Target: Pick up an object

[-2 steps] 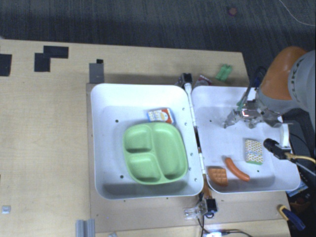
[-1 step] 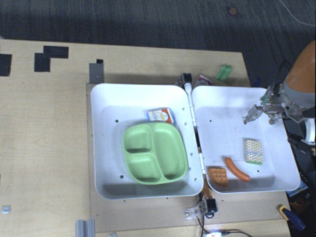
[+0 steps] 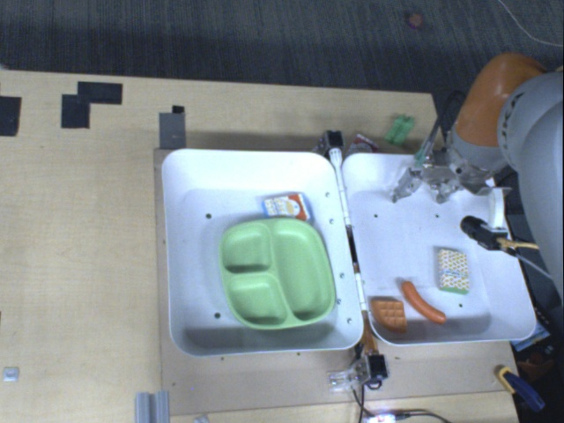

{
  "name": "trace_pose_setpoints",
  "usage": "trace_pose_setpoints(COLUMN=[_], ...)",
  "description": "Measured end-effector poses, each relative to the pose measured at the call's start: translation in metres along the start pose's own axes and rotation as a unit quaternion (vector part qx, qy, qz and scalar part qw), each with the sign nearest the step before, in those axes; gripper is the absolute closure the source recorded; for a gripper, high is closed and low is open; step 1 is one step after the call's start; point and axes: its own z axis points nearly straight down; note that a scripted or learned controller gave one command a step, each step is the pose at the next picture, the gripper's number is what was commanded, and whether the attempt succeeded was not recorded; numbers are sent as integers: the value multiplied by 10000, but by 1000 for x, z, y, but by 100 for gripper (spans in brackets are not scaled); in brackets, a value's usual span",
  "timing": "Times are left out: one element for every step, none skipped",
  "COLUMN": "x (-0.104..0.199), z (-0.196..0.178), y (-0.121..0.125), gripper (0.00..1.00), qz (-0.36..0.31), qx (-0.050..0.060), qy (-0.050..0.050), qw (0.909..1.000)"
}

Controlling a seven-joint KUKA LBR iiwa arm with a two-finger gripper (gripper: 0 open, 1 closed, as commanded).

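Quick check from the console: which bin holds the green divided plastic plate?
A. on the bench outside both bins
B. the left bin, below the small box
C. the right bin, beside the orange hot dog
B: the green divided plastic plate lies in the left white bin, just below the small blue-and-orange box.

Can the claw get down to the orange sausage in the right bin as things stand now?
Probably yes. The claw hovers at the far end of the right bin, and the orange sausage lies uncovered near the front wall, apart from the waffle and the patterned packet.
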Motion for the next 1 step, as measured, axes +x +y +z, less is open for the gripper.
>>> trace_pose_setpoints(x=[-24], z=[-35], y=[-45], gripper=[0], qz=[17], qx=[-2], qy=[-17], qw=[10000])
